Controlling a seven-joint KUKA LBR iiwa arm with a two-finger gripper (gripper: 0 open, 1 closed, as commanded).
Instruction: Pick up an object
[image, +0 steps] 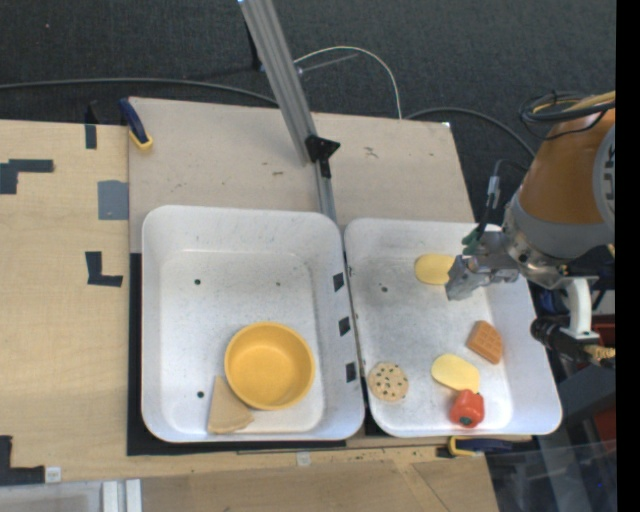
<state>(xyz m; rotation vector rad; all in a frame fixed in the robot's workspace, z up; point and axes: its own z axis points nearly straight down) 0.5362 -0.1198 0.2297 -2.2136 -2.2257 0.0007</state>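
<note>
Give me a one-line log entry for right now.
gripper: low in right bin, beside yellow piece | grasp: none seen | left bin: yellow bowl

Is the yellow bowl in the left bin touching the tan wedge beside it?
Touching. The camera view shows the yellow bowl overlapping the upper edge of the tan wedge in the left bin, with no white floor visible between them.

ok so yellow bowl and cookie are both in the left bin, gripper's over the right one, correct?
Not quite. The cookie lies in the right bin, near its front left corner. The yellow bowl is in the left bin, and the gripper is over the right bin, as the camera view shows.
</note>
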